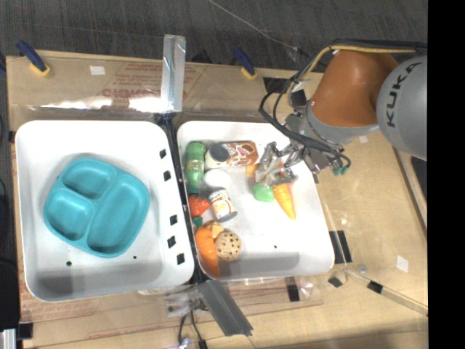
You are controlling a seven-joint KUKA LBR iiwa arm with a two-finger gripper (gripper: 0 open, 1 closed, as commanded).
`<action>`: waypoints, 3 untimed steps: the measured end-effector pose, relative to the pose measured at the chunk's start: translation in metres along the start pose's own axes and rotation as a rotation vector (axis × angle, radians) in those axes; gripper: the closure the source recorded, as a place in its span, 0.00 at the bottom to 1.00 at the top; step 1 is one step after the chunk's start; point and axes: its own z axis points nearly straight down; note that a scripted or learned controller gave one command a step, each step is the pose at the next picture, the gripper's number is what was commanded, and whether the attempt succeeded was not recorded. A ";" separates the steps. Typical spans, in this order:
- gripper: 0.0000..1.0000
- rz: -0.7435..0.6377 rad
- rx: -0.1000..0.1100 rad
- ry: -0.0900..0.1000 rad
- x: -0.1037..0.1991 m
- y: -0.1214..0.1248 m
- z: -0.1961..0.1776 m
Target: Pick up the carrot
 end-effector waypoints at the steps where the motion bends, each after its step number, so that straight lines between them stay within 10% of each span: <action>1: 1.00 -0.094 -0.008 0.008 0.086 0.019 0.064; 2: 1.00 -0.093 0.007 -0.004 0.052 0.004 -0.095; 3: 1.00 -0.383 0.002 0.000 0.024 -0.006 -0.198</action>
